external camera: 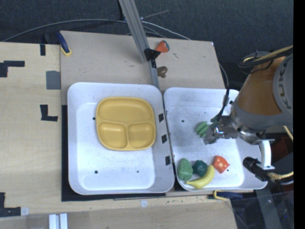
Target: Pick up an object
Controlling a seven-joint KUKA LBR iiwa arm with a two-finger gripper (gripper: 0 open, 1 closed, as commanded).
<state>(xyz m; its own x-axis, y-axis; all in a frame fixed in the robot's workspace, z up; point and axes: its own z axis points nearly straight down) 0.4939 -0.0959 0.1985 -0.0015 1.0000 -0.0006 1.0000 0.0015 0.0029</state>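
Here we see the gripper (211, 135) low in the right bin (190, 104), just beside a small green toy (201, 127); whether it grips anything we cannot tell. The toy looks light, perhaps slippery; we would pinch across its narrow middle.

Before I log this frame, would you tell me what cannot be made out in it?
- Gripper, camera view: the wrist above covers its tips, so open or shut is unclear.
- Light green object, right bin: partly under the gripper; whether it is touched is unclear, and it is too blurred to identify.
- Dark green object: too small to identify; the banana crosses its lower edge.
- Arm: cut off at the right edge.
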